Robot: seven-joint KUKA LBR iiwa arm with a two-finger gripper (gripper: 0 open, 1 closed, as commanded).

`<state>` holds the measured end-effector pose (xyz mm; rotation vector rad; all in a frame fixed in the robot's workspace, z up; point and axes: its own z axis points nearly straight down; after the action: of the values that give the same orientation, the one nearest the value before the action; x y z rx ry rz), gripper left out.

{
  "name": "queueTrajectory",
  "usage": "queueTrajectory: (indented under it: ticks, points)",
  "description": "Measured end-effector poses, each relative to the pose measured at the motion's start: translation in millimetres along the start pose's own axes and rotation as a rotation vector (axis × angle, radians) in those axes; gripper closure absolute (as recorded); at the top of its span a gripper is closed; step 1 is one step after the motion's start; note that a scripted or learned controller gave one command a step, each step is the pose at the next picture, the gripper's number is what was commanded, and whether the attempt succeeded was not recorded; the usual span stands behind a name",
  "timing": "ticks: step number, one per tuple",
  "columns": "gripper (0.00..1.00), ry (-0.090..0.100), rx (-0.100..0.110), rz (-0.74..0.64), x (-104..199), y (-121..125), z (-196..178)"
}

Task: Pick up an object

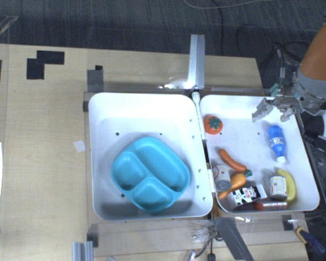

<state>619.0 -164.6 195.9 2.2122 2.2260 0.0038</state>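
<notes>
I am hovering my gripper (274, 109) over the back of the right bin (244, 113), jaws spread apart and clamped on nothing. Just below me the blue-and-white bottle (276, 141) is lying on its side on the bin floor, cap end pointing toward the banana (289, 182). It is looking light and stiff to me, but round and slick, likely to roll; I am judging the best hold to be across its middle. A tomato (213, 124) is sitting well apart, near the divider.
</notes>
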Motion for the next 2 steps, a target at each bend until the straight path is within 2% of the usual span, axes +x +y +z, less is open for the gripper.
queueTrajectory:
  ticks: [1,2]
  points:
    - [0.00,-0.002,-0.005,0.200,-28.9,-13.7,92.2]
    - [1.00,-0.002,-0.010,0.195,-27.8,-11.5,80.4]
